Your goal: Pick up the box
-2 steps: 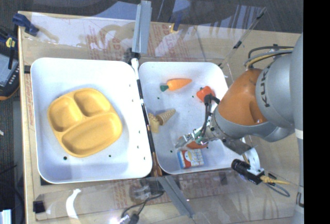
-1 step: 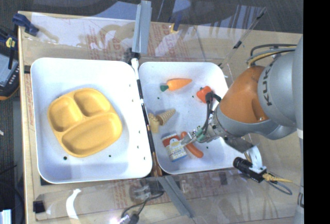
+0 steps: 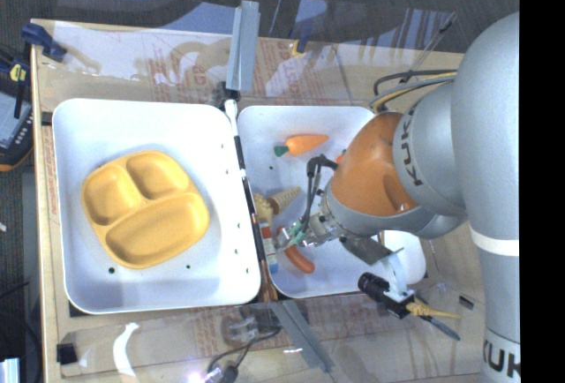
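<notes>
In the right bin [image 3: 353, 118], the hand [image 3: 297, 236] hangs low just above a red sausage [image 3: 300, 262], open or closed I cannot tell, and the likeliest box [image 3: 262, 208], a small brownish piece too small to confirm, lies just up-left of it against the dividing wall, beside the cone [image 3: 284, 198].

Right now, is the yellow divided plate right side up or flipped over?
Right side up. The yellow divided plate lies flat in the left bin, its three hollow compartments facing the camera with raised ridges between them.
</notes>
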Controlling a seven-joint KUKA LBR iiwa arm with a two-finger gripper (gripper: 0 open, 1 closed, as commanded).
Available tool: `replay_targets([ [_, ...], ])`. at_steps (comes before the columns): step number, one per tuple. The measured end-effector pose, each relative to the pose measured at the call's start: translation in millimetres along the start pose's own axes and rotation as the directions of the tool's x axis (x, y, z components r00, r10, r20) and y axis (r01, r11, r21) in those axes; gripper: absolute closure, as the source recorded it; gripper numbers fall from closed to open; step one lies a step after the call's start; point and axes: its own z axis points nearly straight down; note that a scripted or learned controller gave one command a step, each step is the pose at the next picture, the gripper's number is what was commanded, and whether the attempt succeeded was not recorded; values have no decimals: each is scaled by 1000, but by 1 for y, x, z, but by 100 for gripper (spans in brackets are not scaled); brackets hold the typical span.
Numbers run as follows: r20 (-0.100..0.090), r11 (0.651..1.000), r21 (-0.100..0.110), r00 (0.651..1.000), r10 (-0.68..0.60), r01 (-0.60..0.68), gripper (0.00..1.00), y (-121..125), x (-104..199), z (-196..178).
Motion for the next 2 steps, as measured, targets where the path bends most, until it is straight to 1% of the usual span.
replay_targets([
  [1, -19, 993, 3, 992, 121, -121, 100, 20, 46, -172],
  [2, -18, 968, 5, 968, 251, -251, 100, 48, 93, -275],
])
